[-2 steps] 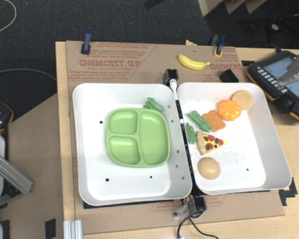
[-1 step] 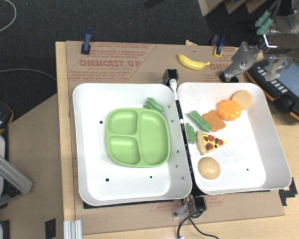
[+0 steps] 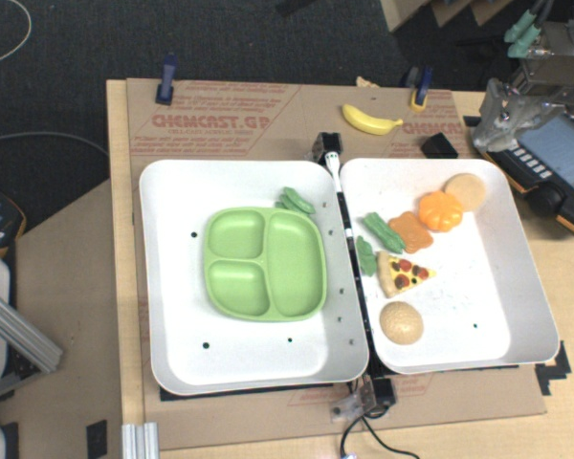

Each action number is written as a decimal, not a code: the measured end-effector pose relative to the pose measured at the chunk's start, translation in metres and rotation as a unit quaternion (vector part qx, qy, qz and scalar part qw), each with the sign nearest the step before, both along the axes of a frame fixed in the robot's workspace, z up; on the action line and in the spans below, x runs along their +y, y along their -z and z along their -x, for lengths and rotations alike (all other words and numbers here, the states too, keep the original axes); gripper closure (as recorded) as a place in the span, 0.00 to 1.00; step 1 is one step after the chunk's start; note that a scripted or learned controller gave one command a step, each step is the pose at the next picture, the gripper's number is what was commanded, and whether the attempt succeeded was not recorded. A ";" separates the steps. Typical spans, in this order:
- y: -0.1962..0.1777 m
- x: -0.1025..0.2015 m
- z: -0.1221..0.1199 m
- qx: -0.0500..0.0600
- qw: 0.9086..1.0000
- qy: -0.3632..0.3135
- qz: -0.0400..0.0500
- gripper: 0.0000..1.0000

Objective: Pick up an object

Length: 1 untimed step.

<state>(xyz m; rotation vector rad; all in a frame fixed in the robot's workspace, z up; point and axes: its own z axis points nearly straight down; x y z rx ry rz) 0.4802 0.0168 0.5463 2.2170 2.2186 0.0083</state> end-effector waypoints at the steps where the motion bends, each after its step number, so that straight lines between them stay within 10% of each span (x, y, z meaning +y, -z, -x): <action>1: 0.082 0.020 -0.068 0.006 1.000 0.000 0.001 1.00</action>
